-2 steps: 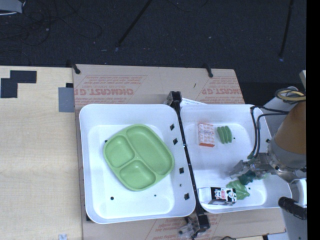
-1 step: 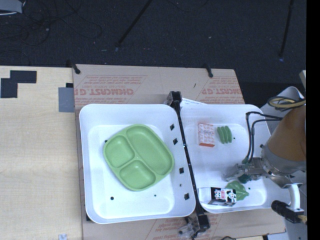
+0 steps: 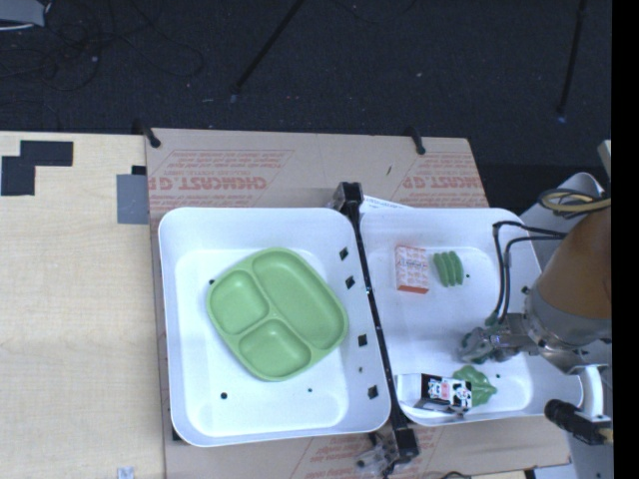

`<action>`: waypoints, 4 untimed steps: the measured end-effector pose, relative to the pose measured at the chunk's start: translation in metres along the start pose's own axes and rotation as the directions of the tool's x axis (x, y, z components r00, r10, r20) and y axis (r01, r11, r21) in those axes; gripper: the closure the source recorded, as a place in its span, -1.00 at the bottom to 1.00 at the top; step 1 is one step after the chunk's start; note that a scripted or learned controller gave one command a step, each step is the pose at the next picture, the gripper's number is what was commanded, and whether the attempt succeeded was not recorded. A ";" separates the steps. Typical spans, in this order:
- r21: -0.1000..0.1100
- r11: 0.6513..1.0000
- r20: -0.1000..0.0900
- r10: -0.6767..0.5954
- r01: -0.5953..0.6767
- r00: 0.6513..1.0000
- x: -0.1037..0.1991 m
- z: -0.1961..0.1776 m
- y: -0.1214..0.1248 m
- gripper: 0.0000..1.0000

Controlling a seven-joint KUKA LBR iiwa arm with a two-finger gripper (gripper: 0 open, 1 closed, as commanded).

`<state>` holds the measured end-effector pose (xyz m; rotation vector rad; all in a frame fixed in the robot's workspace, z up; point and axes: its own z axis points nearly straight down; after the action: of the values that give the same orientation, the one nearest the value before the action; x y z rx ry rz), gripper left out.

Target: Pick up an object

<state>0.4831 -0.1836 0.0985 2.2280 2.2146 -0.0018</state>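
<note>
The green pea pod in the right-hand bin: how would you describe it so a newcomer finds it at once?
Start at the right bin of the two white bins. Near its far wall lies a small orange-and-white packet, and the green pea pod lies just to its right. It is the plain ridged green piece, well apart from the green leafy item by the gripper.

Two shallow white bins (image 3: 190, 230) sit side by side on printed cardboard (image 3: 250, 173) atop a pale wood counter (image 3: 70, 317), black cables (image 3: 90, 28) behind.
</note>
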 end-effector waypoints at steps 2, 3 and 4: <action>-0.003 1.000 0.000 -0.008 0.008 1.000 0.004 -0.110 0.011 1.00; -0.004 1.000 0.000 -0.008 0.008 1.000 0.004 -0.158 0.012 1.00; 0.000 1.000 -0.002 -0.010 0.010 1.000 0.053 -0.162 0.023 1.00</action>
<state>0.5066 -0.1306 0.2606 2.2178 2.2270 0.0005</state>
